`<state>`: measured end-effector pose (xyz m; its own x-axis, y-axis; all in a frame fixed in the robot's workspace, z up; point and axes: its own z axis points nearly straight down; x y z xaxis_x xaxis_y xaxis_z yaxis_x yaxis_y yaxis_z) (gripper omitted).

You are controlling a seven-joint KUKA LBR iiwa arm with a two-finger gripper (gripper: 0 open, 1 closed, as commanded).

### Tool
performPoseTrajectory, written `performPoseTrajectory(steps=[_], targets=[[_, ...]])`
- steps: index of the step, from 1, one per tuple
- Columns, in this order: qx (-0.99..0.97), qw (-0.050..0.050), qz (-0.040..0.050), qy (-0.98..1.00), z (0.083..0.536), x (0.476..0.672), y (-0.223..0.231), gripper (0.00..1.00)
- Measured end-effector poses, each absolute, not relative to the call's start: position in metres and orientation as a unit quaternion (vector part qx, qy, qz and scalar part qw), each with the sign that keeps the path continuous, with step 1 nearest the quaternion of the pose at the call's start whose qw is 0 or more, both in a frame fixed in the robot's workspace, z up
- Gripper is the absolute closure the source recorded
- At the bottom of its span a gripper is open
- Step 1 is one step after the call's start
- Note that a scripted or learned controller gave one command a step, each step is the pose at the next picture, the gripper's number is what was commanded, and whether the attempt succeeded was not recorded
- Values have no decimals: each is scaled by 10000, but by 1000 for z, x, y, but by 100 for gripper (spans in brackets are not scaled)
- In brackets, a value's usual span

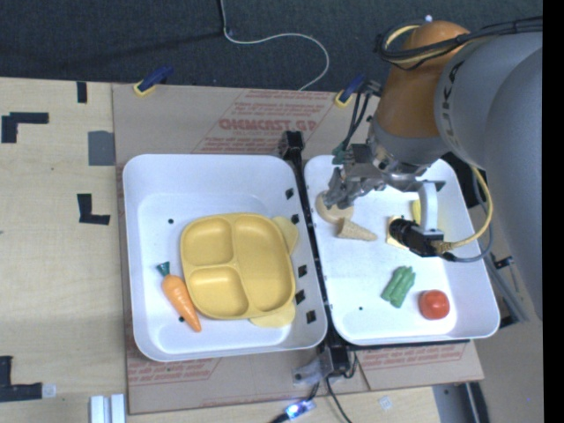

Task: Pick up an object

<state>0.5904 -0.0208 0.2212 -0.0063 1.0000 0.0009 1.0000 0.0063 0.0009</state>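
Left bin white; yellow divided tray; orange carrot, green top. Right bin white; green vegetable, red tomato, tan cone.

I read this as a robotics lab; cardboard-lined bench, taped markers, loose cable beyond my claw.

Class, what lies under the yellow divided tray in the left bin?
A pale yellow flat piece pokes out beneath the yellow divided tray at its lower right and upper right edges. The rest is covered.
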Motion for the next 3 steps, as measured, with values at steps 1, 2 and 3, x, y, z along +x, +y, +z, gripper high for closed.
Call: performPoseTrajectory(steps=[1,2,3], targets=[[-7051,7,-2,-7091,218,610,22,100],[-7053,2,-6,-7089,219,644,54,100],[-7063,-2,-1,-7079,222,661,70,100]])
